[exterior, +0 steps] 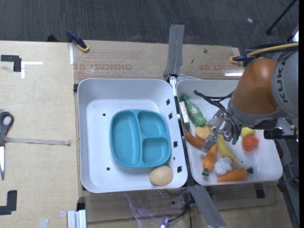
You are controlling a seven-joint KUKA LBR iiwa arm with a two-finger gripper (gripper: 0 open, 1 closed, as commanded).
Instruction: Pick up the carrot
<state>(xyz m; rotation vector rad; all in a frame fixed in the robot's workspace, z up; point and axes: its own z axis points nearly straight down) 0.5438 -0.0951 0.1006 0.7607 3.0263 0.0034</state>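
Gripper point(219, 133) hangs just above the carrot point(209, 159), can't tell its fingers' state, nothing lifted yet.

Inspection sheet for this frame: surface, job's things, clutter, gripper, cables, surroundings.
Surface: two white bins, left bin and right bin.
Job's things: two carrots in right bin, one near the gripper, one by the front wall.
Clutter: green bottle, banana, tomato; teal plate and beige ball in left bin.
Gripper: gripper over right bin.
Cables: black cable by the wrist.
Surroundings: scissors on the bench.
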